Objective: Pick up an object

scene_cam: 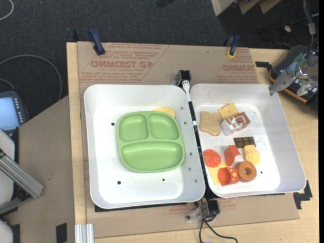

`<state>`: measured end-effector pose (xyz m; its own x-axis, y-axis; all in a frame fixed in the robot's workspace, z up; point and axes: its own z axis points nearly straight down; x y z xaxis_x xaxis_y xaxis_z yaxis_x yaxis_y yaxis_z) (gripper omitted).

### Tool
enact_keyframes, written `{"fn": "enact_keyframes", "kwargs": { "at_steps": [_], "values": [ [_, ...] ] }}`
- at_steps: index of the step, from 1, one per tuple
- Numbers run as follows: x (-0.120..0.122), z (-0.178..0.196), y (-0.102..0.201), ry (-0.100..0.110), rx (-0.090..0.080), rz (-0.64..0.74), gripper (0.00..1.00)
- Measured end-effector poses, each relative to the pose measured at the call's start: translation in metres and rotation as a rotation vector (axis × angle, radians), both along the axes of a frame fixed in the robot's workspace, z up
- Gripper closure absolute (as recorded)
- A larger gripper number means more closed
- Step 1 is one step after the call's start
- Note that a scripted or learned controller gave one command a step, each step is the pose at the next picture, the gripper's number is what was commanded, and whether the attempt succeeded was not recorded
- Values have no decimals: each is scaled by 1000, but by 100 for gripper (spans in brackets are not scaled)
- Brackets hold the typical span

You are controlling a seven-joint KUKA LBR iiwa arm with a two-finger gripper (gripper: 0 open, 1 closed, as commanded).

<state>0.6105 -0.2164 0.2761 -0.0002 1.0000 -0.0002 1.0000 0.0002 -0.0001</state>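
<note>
— Cardboard (pixel 126 62) covers the bench, printed in red and clamped at its far edge by a blue clip (pixel 96 42) on the left and a blue-and-yellow clip (pixel 232 46) on the right. What do we see on it?

— We see two shallow white bins side by side. The left bin (pixel 101 135) holds a green divided plate (pixel 150 140) with three compartments, and a yellow piece (pixel 166 112) peeks out from behind the plate's far right corner.

— And the right bin (pixel 281 151)?

— We find the small toy foods there, gathered in its left half. Going down in size: a tan bread slice (pixel 210 123) near the far left, then a white and brown packet (pixel 236 122) just right of it, and a yellow cheese block (pixel 227 110) just beyond the packet. Nearer to us lie a red tomato slice (pixel 211 158), a red block (pixel 231 154), a brown doughnut (pixel 247 171), an orange-red piece (pixel 227 176) just left of the doughnut, a yellow corn piece (pixel 251 155) and a small dark chocolate bar (pixel 244 142).

— Where is the arm?

— We see it at the far right, outside the right bin's far right corner and well apart from the foods. The gripper (pixel 278 86) hangs over the cardboard there, beside the bin rim. We cannot tell from this blurred patch how it is set, and we see nothing held in it.

— So the things to pick up?

— All of them lie in the bins, untouched.
</note>
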Motion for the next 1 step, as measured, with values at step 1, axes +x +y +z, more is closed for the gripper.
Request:
{"fn": "enact_keyframes", "kwargs": {
  "at_steps": [1],
  "values": [
    [-88, -83, 73, 15, 8, 1, 0]
  ]
}}
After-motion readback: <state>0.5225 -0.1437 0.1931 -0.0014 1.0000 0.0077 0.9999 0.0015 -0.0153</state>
